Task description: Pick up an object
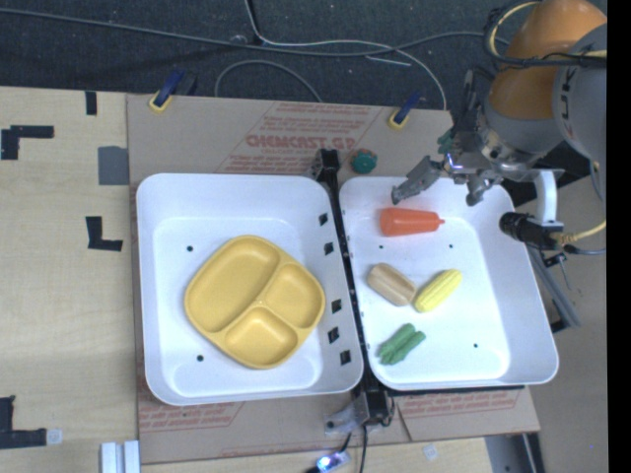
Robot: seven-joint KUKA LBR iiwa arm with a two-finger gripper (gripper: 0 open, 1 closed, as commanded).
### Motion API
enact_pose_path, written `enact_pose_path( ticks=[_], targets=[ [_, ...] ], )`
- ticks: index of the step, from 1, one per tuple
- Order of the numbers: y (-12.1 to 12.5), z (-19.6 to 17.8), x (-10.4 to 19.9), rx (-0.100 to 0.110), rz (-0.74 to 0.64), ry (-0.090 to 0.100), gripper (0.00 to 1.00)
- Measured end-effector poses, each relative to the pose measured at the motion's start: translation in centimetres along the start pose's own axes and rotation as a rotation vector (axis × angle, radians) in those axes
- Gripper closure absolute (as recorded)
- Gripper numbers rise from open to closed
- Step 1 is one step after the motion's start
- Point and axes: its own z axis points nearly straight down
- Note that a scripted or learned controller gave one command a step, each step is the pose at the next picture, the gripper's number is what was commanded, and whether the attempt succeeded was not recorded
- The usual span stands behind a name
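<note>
The tabletop (59, 264) carries two shallow white bins side by side: the left bin (158, 205) holds a yellow divided plate (254, 302), and the right bin (513, 353) holds four small toy foods. Over the far edge of the right bin hangs the tool (446, 177), its fingers spread wide and nothing between them. Just beside it, toward the near side, lies an orange carrot (410, 222), lengthwise across the bin and pointing right; it is the closest candidate for the pick. It looks like light, stiff moulded plastic, probably smooth and apt to slip or roll, so I would close across its thicker left half, square to its long axis. Further in lie a tan bread roll (390, 285) touching a yellow corn cob (438, 290), and a green pea pod (401, 344) apart from them. A small teal object (366, 161) sits on the cardboard outside the bins.
</note>
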Motion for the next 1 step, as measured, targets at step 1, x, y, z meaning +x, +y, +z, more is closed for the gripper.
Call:
enact_pose_path(
  ticks=[1],
  targets=[
    [-0.19, 4.39, 0.13, 0.004, 0.0, -0.001, 0.0]
  ],
)
